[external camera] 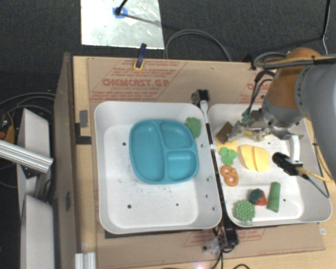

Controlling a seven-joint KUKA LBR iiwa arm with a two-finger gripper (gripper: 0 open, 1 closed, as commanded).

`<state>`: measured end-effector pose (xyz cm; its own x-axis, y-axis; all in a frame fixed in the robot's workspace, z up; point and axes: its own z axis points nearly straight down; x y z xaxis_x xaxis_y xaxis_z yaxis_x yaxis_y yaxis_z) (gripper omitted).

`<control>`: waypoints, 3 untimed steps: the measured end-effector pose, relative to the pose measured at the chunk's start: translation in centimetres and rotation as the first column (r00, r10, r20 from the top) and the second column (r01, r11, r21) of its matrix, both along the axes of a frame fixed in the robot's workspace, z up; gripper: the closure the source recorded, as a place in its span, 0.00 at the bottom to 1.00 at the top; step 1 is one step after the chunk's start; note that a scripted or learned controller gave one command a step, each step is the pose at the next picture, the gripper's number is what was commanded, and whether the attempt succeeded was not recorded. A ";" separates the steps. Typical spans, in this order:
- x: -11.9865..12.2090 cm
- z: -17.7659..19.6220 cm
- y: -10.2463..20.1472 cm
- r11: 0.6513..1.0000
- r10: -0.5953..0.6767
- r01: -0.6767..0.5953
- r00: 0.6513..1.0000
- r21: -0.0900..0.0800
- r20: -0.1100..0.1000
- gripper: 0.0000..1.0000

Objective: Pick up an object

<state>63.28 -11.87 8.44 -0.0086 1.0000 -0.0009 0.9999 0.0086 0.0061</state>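
Reaching in from the right of the camera view, the grey arm (325, 100) bent down over the upper part of the right bin (305, 203), with its orange band (280, 97) just above the wrist. The claw (238, 129) hung low near that bin's upper left corner, aimed toward the wall shared by the two bins; whether it was open or closed could not be told. Just below the claw lay a yellow piece (255, 157), its long axis running from upper left to lower right in the picture, with its narrower end toward the claw. A pale green piece (228, 153) lay just beside it on the left, close to the bin's left wall. Under that sat an orange pretzel (231, 175), flat on the bin floor. Nearer the front edge lay a round, bumpy green ball (245, 210), a small red and green piece (257, 196) and a green stick (274, 196). The stick's long axis ran nearly up and down the picture, its top leaning slightly right. The left bin (157, 209) held a blue divided plate (163, 151) lying flat near its middle, with a small green lump (193, 126) touching the plate's upper right corner. Both bins sat side by side on the cardboard-covered surface (134, 83).
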 end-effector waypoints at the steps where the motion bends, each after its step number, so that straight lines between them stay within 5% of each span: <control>1: 2.9 1.2 0.2 1.000 -0.012 0.012 0.999 0.004 -0.045 0.00; 2: -4.2 5.7 -1.7 1.000 -0.011 0.011 1.000 0.000 -0.007 0.00; 3: -5.0 -0.1 -4.2 1.000 -0.011 0.011 1.000 0.002 -0.003 0.00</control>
